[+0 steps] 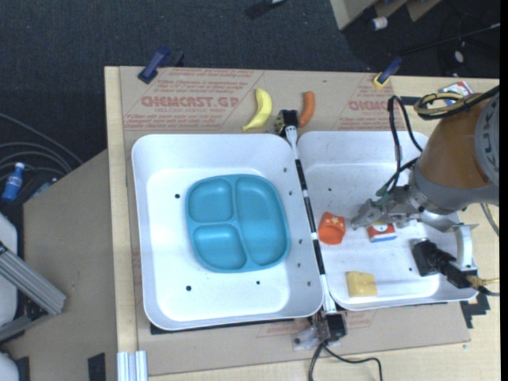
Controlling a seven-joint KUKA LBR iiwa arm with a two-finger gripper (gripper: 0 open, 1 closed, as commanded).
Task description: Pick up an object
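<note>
I'm down low in the right bin, my claw hovering just over the small red-and-white carton. I can't tell from here how the claw stands, so I claim no grip: the carton looks to be lying flat on the bin floor, nothing lifted. By my reckoning the pick is at the approach stage, with closing and raising all left to do. Just left of the carton sits an orange block; below it and a little left, nearer the front rim, a yellow sponge-like square. Across the divider, well left of the carton, the blue divided plate lies in the left bin. Both bins rest on a cardboard-topped bench, with a toy banana at the back and dark carpet beyond.
</note>
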